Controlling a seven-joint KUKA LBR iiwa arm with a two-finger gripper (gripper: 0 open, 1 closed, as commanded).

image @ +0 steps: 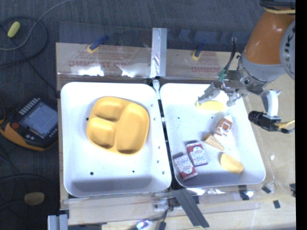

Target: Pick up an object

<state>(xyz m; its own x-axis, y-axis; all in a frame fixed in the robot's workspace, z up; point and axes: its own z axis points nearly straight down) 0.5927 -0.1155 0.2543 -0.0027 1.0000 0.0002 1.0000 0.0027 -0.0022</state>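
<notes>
My gripper (219, 97) hangs over the far part of the right bin (254, 176), fingers spread apart, so it is open. Just below and between the fingers lies a pale yellow object (211, 106) on the bin floor; nothing is held. Further forward lie a small orange-and-white packet (223, 127), a tan wedge (213, 142), two red-and-white boxes (196, 153) (183, 166) side by side, and a yellow-orange lump (231, 163).
The left bin (76, 176) holds a yellow divided plate (117, 124). A metal divider strip (159, 51) stands between the bins at the back. A handheld pendant (31, 123) lies on the floor to the left.
</notes>
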